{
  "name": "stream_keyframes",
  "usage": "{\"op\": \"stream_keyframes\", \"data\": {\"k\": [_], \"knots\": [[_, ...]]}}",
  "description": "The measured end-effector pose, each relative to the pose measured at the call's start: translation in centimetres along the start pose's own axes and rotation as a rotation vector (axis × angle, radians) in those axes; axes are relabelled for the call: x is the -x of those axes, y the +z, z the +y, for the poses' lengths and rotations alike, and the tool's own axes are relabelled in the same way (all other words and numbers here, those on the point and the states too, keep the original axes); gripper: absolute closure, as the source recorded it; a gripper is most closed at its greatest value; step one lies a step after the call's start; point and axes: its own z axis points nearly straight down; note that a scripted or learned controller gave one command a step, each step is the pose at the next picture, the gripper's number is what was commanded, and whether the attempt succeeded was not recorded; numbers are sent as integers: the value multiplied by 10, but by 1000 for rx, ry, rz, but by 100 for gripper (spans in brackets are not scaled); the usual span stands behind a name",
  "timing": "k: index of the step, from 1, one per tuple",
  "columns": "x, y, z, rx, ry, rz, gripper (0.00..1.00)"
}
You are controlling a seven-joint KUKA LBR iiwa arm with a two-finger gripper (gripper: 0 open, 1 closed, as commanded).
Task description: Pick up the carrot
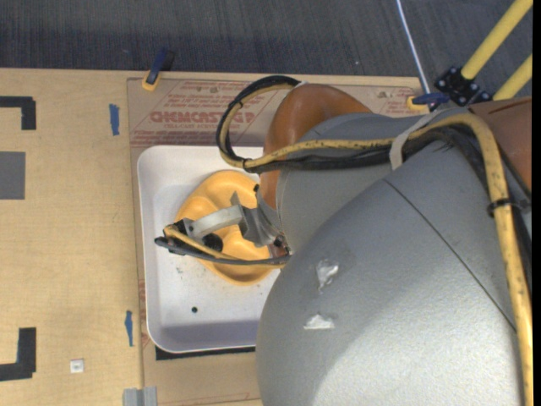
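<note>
Cardboard (203, 112) bears faint red unreadable print.

Tan bench (68, 252) bears white bin (161, 311); blue tape strips (114, 118) on bench

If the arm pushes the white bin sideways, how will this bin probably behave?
The white bin looks shallow and thin-walled, so it is probably light and may slide on the cardboard sheet beneath it. Its wide, flat base suggests it would hardly tip.
</note>
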Motion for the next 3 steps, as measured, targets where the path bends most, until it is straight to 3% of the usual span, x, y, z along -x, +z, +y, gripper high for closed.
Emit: {"op": "stream_keyframes", "data": {"k": [1, 2, 3], "knots": [[-63, -18, -11, 0, -237, 0, 0], [-8, 15, 26, -2, -249, -5, 0], [-95, -9, -1, -1, -647, -2, 0]]}}
